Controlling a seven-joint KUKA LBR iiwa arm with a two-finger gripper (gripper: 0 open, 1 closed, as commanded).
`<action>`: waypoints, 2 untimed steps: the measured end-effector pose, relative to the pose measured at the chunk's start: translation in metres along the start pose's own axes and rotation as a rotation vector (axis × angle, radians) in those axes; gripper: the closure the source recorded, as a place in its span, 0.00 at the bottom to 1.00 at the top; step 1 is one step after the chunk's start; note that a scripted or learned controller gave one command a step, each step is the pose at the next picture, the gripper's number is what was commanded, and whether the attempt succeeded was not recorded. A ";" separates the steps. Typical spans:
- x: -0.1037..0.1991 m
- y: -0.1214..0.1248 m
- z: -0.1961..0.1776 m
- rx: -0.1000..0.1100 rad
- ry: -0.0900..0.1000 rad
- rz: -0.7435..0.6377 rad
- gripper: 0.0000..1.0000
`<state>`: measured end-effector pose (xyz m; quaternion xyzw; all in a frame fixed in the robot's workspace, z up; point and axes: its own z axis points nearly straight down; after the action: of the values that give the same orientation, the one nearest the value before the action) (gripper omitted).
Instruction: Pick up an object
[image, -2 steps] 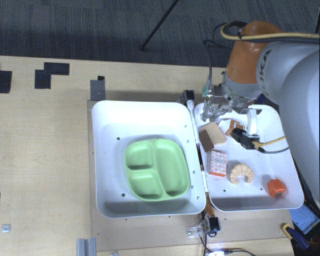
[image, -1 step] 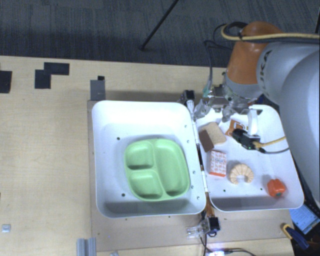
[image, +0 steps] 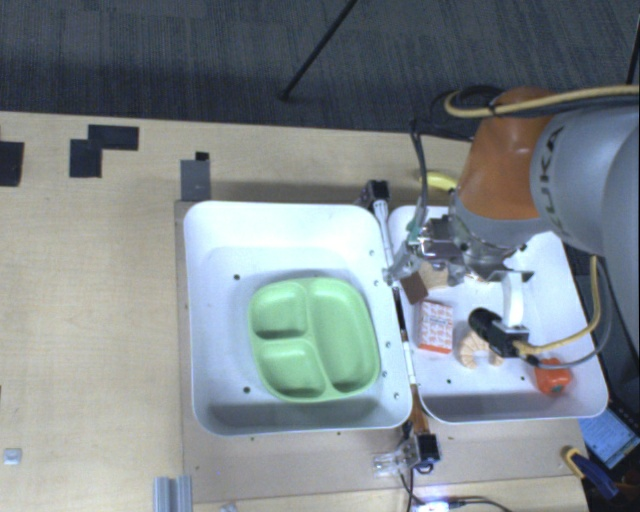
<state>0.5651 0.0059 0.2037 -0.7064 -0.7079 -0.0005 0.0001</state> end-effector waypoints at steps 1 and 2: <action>-0.081 -0.010 0.019 0.000 -0.002 0.000 0.00; -0.100 0.071 0.108 -0.004 -0.002 -0.001 0.00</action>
<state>0.6363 -0.0938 0.0951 -0.7061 -0.7082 -0.0015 -0.0020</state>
